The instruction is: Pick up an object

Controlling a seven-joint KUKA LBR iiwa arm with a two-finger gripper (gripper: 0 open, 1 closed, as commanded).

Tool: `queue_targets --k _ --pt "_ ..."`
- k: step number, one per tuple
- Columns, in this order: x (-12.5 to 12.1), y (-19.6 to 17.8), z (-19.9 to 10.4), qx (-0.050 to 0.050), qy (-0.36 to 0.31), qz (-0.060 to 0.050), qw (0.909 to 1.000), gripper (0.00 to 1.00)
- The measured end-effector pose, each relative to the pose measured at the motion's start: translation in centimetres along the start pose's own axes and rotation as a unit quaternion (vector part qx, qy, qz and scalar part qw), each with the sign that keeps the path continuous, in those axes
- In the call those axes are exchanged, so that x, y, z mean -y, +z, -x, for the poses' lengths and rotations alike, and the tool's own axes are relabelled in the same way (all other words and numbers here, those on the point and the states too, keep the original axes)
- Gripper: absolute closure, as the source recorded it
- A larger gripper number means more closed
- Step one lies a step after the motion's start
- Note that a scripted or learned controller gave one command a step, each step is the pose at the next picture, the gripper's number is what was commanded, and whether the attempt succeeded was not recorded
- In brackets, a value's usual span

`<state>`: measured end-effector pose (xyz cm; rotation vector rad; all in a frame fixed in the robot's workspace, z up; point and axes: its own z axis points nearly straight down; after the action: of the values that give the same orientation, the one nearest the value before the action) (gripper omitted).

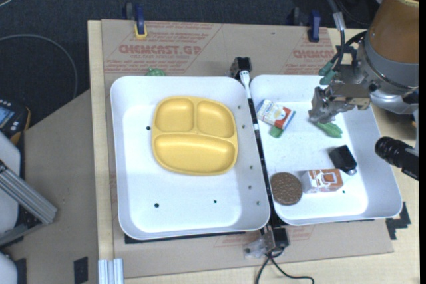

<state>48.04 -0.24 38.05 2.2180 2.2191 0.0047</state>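
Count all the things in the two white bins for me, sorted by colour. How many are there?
Yellow: 1, the divided plate
Brown: 1, the round cookie
Black: 1, the small block
Green: 1, the piece under the gripper
White with red: 2, the small packet and the wrapper
Total: 6

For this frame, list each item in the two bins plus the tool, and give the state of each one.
yellow divided plate: flat in left bin, compartments bare
small carton: lying in right bin, near the divider
green object: in right bin, directly under the tool
tool: low over the green object; grip cannot be judged
black block: lying free
brown round disc: flat, touching the orange-and-white packet
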Motion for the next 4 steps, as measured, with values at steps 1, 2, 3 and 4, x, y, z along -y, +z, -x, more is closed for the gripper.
queue_targets --k 1,2,3,4 --pt "-0.1 -1.0 0.0 0.0 0.0 0.001 1.0 1.0" --pt "0.2 3.5 7.8 0.0 0.004 -0.005 1.0 1.0" --pt "0.1 -9.9 17.2 0.005 0.005 0.007 1.0 1.0" --pt "0.1 -1.2 13.2 -0.002 -0.001 -0.006 1.0 1.0"
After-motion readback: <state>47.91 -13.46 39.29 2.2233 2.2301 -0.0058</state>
